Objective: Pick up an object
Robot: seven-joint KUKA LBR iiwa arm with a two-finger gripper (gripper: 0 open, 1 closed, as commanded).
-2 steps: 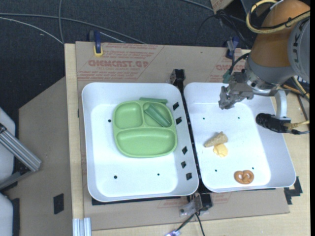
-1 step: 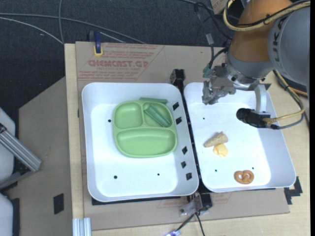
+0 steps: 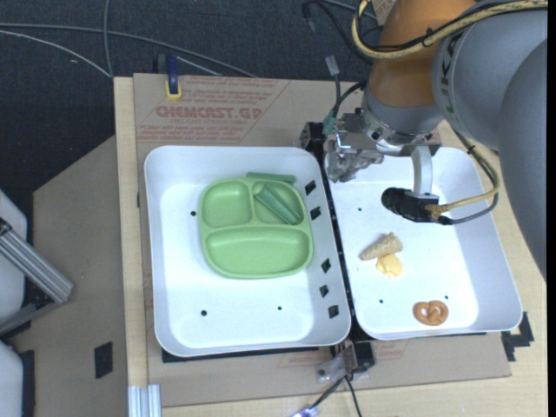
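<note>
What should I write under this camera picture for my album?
Robot arm hangs over two white bins: green plate in one, pretzel in the other.

The arm [image 3: 499, 68] is smooth, rounded grey casing, with a glossy orange band [image 3: 417, 16] above the wrist. A yellow cable [image 3: 369, 24] loops around that band. Below it sits a grey metal collar, then the gripper [image 3: 347, 159], a cluster of silver and black parts. Beside the gripper hangs a black block [image 3: 408, 204] on a silver bracket, trailing black and yellow cables.
</note>
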